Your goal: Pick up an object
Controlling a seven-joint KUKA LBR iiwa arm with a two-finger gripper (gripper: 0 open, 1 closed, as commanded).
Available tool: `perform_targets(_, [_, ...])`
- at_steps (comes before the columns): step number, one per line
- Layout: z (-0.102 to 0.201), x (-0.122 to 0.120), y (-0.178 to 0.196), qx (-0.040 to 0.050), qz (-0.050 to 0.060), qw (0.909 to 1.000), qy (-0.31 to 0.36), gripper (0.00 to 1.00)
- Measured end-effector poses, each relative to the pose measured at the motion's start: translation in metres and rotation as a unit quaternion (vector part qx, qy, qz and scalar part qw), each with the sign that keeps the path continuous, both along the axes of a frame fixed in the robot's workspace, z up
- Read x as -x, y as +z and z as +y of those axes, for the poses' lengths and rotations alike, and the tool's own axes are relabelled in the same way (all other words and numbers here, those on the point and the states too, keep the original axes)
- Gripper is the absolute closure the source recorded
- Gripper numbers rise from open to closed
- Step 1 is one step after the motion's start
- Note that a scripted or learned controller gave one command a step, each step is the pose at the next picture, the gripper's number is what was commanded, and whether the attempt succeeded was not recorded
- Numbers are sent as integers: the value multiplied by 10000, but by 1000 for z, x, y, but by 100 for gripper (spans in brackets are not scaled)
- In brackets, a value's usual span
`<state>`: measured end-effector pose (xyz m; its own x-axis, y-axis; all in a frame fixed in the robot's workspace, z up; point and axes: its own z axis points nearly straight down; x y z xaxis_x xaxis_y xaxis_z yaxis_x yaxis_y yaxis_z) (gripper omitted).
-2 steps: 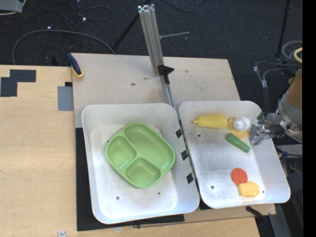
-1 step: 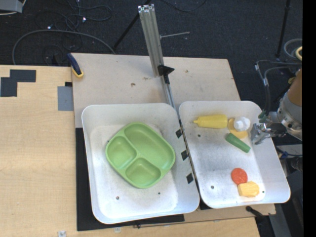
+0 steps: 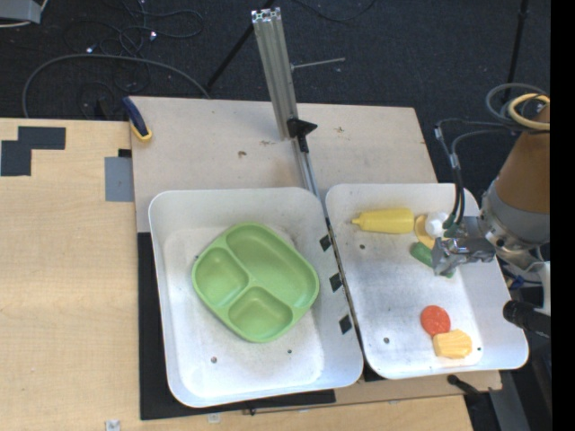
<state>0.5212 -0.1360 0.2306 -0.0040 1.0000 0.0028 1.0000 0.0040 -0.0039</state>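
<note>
From where I stood, the single camera sat fixed above the bench [image 3: 269,133], looking down at a slant from fairly far back, catching both white bins [image 3: 171,330] whole, with the arm [image 3: 526,182] entering on its right.

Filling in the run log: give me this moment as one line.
pincer low in right bin, at green item | yellow bottle beside | green tray in left bin
</note>
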Motion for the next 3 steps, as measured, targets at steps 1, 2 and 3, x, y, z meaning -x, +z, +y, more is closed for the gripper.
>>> perform_targets(1, [57, 9, -11, 1, 7, 10000, 0, 100])
perform_targets(2, [112, 21, -1, -2, 3, 10000, 9, 100])
perform_targets(3, [158, 23, -10, 6, 7, 10000, -1, 100])
